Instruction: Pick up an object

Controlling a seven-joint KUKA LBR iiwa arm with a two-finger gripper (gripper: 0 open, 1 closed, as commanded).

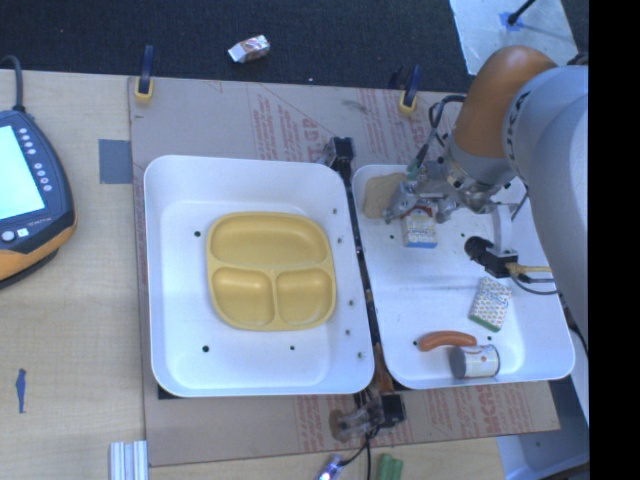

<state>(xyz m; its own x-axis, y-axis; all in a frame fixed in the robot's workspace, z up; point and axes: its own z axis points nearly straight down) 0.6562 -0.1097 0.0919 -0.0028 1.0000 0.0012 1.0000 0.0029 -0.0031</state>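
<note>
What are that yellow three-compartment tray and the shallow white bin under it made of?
The yellow three-compartment tray looks like moulded plastic, semi-matte: even colour, soft rounded ridges. The shallow white bin holding it is probably plastic too, smooth with a slight sheen: rounded corners, one-piece walls; painted metal is possible.

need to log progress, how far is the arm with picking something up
Done: the end effector sits low in the right bin, directly at a small box. In hand: whether the box is actually gripped cannot be told from this view, and it does not look raised. Left: a sure grip and the lift. The packet, orange sausage and can lie apart from it, untouched.
</note>
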